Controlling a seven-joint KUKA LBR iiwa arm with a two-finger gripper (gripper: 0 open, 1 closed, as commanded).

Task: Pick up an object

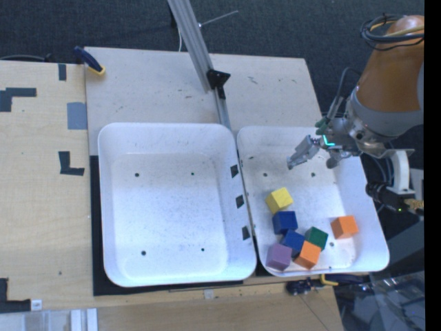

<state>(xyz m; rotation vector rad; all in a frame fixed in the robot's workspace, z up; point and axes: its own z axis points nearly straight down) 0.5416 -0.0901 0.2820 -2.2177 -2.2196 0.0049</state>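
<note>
Bench (158, 88): 1 pc, light wood top, carries 2 white bins side by side.

Left bin (110, 143): 1 pc, larger in view, floor speckled w/ dark marks.

Right bin (262, 143): 1 pc, touching left bin along the shared wall. Holds all cubes, grouped in its near half.

Arm (389, 74): 1 pc, orange band above grey wrist, enters from the right, over the right bin's far right corner.

Pole (193, 36): 1 pc, grey metal, slants from top of view down to the bins' shared wall.

Gripper (303, 154): 1 pc, above the bin's far half, tilted, pointing left and down. Nothing seen betw. fingers. Spread or pressed together: cannot tell, angle too oblique.

Cubes, 7 total, well apart from gripper:
- blue: 2 pcs. One (284, 221) just below the yellow; other (293, 241) touching it, nearer the front
- yellow (280, 199): 1 pc, nearest the gripper
- orange: 2 pcs. One (344, 227) alone near the right wall; other (309, 254) in the cluster, at front
- green (317, 237): 1 pc, touching cluster orange
- purple (279, 256): 1 pc, at front wall, left end of cluster
</note>
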